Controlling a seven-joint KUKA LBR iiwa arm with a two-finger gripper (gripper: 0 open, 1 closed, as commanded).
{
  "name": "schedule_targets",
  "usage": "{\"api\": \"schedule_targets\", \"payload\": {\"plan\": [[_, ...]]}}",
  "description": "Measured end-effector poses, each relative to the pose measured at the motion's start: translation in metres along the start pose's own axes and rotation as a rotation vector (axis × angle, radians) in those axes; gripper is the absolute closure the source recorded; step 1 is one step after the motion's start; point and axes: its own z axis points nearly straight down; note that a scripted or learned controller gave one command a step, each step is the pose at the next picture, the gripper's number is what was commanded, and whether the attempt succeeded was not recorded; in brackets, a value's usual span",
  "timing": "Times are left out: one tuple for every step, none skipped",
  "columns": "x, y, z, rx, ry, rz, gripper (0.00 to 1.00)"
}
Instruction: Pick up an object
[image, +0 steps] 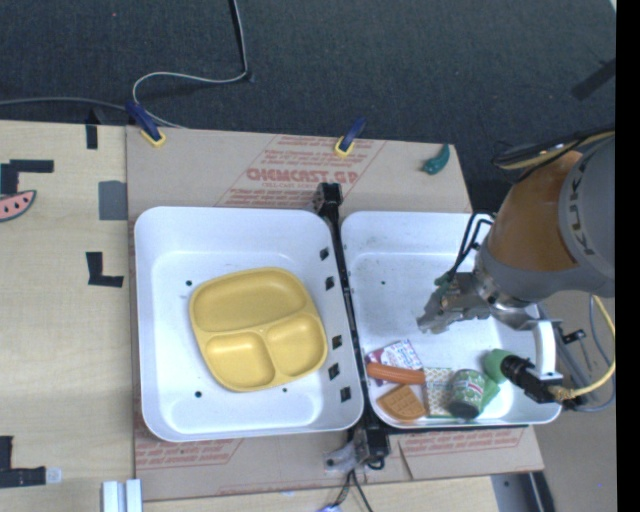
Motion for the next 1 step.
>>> {"api": "schedule_targets", "payload": {"plan": [[0.0002,0.0002,-0.0093,0.001,0.000,0.000,1.00]]}}
